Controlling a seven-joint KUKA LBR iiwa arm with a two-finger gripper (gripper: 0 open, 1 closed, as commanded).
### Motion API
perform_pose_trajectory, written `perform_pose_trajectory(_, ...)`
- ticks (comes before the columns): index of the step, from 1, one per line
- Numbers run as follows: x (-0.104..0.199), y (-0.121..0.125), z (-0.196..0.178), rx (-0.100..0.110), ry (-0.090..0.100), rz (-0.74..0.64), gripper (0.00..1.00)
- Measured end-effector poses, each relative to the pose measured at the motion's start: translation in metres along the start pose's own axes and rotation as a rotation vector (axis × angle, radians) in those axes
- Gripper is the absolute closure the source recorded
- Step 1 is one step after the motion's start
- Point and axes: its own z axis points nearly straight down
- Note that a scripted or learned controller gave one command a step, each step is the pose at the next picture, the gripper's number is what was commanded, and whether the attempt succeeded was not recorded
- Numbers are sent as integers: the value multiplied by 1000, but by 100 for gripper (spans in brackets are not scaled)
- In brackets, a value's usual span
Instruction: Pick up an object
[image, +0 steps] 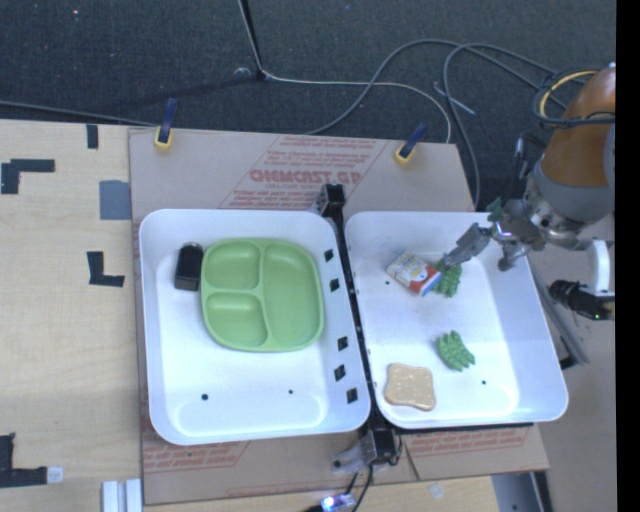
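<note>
Because the arm reaches in from three o'clock, your gripper (452, 262) hangs low over the right bin (520, 330), with the small white packet (410, 270) just beside it at nine o'clock, a green piece (447, 282) touching; finger spread can't be told.

Two bins side by side, tray (263, 296) in left bin (160, 330) with block (188, 267) just left of it, right bin (520, 330) holding packet (409, 269) at back, broccoli (455, 350) mid, toast (410, 387) in front
</note>
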Motion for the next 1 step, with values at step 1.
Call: perform_pose_trajectory(1, 1, 2, -9, -13, -2, -4, 0)
